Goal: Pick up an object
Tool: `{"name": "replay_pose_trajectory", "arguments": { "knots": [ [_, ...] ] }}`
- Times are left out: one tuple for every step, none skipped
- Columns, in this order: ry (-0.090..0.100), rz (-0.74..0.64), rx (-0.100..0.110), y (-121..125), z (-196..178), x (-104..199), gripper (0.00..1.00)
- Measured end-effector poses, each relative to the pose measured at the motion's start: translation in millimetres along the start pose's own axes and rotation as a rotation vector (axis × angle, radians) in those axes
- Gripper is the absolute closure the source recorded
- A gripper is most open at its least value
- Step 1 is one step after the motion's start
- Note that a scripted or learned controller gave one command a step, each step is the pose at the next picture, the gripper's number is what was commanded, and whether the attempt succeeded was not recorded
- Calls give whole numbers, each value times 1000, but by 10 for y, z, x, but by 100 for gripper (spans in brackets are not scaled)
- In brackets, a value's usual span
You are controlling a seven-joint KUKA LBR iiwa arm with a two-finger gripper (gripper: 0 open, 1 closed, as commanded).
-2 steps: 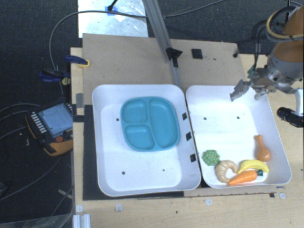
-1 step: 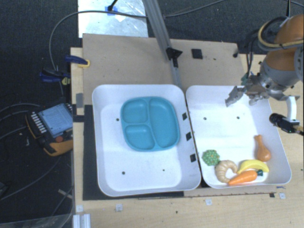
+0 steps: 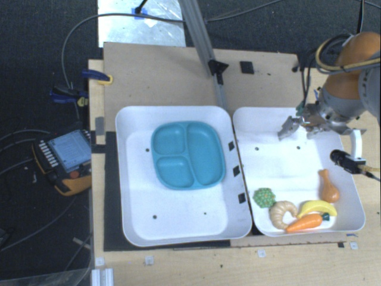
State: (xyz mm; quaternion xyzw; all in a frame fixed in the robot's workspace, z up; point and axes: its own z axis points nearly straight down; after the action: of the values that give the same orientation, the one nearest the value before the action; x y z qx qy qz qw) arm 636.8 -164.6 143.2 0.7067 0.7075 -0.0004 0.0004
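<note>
While the hand [image 3: 296, 128] is being held above the far part of the right bin [image 3: 286, 162], its fingers are being kept spread, nothing between them | toy food is being kept in that bin's near corner: broccoli [image 3: 264, 196], croissant [image 3: 281, 212], carrot [image 3: 304, 222], banana [image 3: 317, 207], drumstick [image 3: 328, 187] | blue divided plate [image 3: 188, 155] is being carried in the left bin [image 3: 134, 213] beside it.

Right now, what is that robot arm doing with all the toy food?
The arm's gripper is over the upper part of the right bin, with nothing between its fingers. The toy food sits in that bin's lower corner: a green broccoli, a croissant, a carrot, a banana and a chicken drumstick. None has been picked up yet. The left bin holds a blue divided plate.
</note>
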Motion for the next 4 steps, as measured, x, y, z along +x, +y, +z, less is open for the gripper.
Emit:
{"name": "replay_pose_trajectory", "arguments": {
  "knots": [
    [0, 0, 0, 3, 515, 3, 0],
    [-1, 0, -5, 20, 377, 0, 100],
    [0, -5, -7, 28, -234, 82, 100],
    [0, -6, -7, 44, -672, 81, 100]
  ]
}}
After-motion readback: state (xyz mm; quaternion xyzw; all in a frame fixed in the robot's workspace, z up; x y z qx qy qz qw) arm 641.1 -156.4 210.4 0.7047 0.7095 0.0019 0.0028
